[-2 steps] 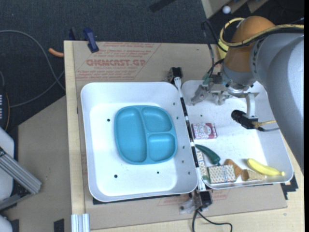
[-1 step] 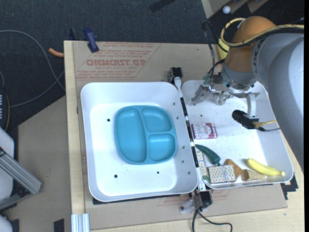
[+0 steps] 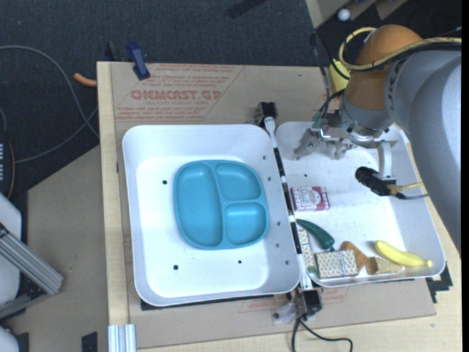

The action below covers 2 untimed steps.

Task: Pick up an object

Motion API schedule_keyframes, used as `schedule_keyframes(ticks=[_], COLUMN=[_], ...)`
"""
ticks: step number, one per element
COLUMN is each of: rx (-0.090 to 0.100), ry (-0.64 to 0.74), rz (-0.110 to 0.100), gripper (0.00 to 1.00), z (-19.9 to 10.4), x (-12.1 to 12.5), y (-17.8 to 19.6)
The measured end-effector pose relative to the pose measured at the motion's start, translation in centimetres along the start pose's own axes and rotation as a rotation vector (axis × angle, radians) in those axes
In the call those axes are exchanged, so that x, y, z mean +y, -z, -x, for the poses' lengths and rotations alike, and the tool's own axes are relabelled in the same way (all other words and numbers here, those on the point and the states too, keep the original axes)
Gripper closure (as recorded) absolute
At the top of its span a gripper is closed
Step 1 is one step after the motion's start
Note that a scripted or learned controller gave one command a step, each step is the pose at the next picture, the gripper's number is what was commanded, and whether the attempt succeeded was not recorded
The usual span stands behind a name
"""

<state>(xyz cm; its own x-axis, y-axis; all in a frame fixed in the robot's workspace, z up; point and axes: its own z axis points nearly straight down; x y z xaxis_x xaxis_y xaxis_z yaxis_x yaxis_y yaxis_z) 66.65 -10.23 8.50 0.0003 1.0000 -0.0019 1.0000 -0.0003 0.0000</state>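
Observation:
My gripper [image 3: 321, 148] hangs over the far end of the right bin [image 3: 415, 218], its grey fingers spread apart with nothing between them. A small pink-and-white packet [image 3: 309, 198] lies on the bin floor a little nearer than the gripper. At the near end of the bin lie a dark green piece [image 3: 317, 232], a patterned small box [image 3: 331, 264], a brown piece [image 3: 353, 252] and a yellow banana [image 3: 401, 255]. None of them touches the gripper.
The left bin [image 3: 146, 167] holds a blue divided plate [image 3: 220, 202]. A ridge with black clips [image 3: 282, 185] joins the two bins. The grey arm with its orange band [image 3: 381, 57] covers the right bin's far right corner.

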Motion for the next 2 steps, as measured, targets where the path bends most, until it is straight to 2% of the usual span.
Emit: schedule_keyframes(ticks=[2], rx=[0.001], ry=[0.001], rz=[-0.001], gripper=[0.00], z=[-1.00], x=[0.00], y=[0.02])
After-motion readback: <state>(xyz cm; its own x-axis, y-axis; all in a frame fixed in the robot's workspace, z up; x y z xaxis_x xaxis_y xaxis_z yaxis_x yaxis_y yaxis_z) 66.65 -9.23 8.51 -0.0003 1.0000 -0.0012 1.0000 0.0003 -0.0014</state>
